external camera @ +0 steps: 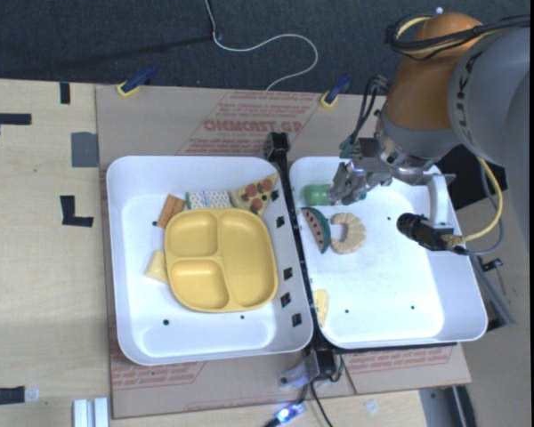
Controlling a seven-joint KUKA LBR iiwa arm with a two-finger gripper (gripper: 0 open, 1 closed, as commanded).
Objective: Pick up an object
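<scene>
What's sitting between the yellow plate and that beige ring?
In the camera view, the bins' rims and a watermelon slice lie between the yellow plate and the beige ring.

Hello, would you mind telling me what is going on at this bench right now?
The arm's gripper is down in the right bin, just above a green object, with a watermelon slice and a tan ring nearby. Nothing is visibly held. The left bin holds a yellow divided plate lying over other toy foods.

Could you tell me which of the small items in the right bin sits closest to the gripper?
The green item, just left of the gripper; the watermelon slice and beige ring lie lower.
</scene>
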